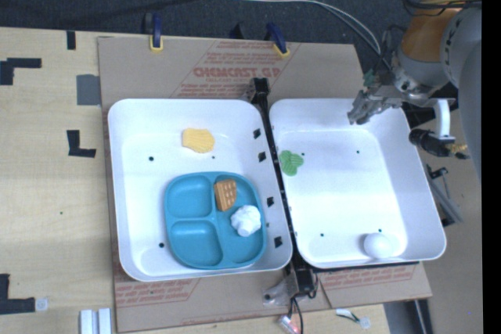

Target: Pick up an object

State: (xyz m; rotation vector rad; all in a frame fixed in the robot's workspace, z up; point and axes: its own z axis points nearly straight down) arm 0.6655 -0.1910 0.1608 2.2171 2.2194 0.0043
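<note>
At the near edge of the bench sit the two shallow white bins, the left bin (125, 168) and the right bin (407, 192), side by side on a sheet of printed cardboard (227, 74). The largest thing inside them is a blue divided tray (192, 235) lying flat in the left bin; a small waffle-like brown piece (225, 194) rests in its upper right compartment, and a white crumpled lump (246, 220) sits just below that on the tray's right side. Beyond the tray, on the bin floor, lies a flat yellow piece (198, 140). In the right bin a white ball (381, 245) rests near the front wall, pale against the white floor and easy to lose, and a small green leafy item (291, 162) lies close to the left wall, near the divider between the bins. The gripper (366, 109) hangs over the far right corner of the right bin, well apart from every object, and nothing shows between its tips; whether it is spread or closed cannot be told. The pick looks not yet done: choosing, reaching, closing and lifting all remain.
</note>
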